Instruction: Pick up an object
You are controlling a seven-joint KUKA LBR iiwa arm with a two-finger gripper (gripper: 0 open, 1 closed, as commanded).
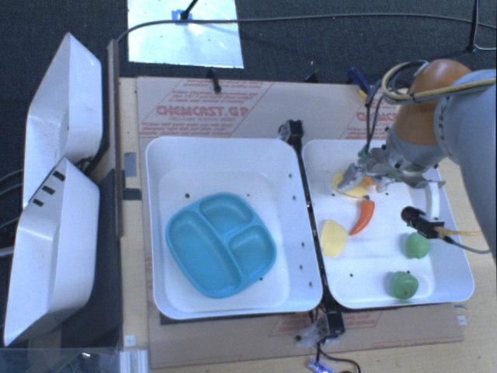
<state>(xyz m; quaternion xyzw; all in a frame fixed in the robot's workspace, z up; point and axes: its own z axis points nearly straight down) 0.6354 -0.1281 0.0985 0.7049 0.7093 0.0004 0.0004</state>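
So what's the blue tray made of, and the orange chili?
The blue tray looks like molded plastic: one even color, rounded compartments, a soft matte sheen. The orange chili also seems plastic, likely a toy: smooth, uniformly bright, slightly glossy. It's too small to be sure.

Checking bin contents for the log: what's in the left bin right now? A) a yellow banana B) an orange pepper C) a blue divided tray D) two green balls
C. The blue divided tray lies alone in the left bin, while the green, orange and yellow items all sit in the right bin near the gripper.
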